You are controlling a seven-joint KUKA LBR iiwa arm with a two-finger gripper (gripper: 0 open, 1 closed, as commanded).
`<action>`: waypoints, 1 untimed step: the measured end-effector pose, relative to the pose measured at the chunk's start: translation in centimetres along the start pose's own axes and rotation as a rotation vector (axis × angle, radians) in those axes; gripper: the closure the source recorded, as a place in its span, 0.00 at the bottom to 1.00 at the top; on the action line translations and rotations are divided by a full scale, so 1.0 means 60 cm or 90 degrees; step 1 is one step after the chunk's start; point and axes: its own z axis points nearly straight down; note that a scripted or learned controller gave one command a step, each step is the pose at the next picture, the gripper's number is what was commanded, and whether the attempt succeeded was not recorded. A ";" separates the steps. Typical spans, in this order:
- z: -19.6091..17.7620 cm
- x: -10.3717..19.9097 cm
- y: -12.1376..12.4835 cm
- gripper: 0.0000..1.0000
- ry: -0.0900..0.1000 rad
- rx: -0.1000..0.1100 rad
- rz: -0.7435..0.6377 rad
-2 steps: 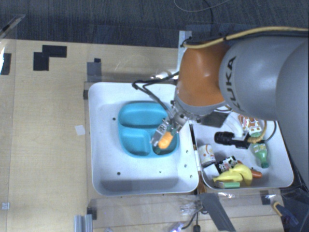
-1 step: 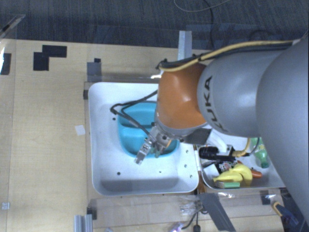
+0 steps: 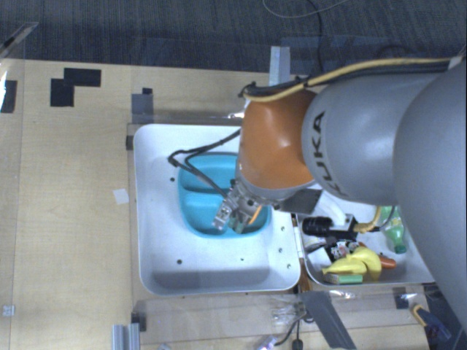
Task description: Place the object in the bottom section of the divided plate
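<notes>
I have the gripper (image 3: 232,217) low over the blue divided plate (image 3: 195,206), at its near right corner, in the left bin (image 3: 153,268). Something orange-green sits between its fingers, so I judge it grips the object (image 3: 248,217). The risk: the arm hides the dividers, so a release may land on a ridge or in the wrong section.

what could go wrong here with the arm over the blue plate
1. The pincer hangs low over the lower end of the blue plate; a slight drop might knock or shift it in the left bin.
2. The arm blocks much of the plate, so whether anything lands in the right section is hard to check.
3. The dark cable loops over the plate and might snag.
</notes>
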 end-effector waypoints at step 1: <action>-0.153 -0.011 -0.062 1.00 0.000 0.002 -0.126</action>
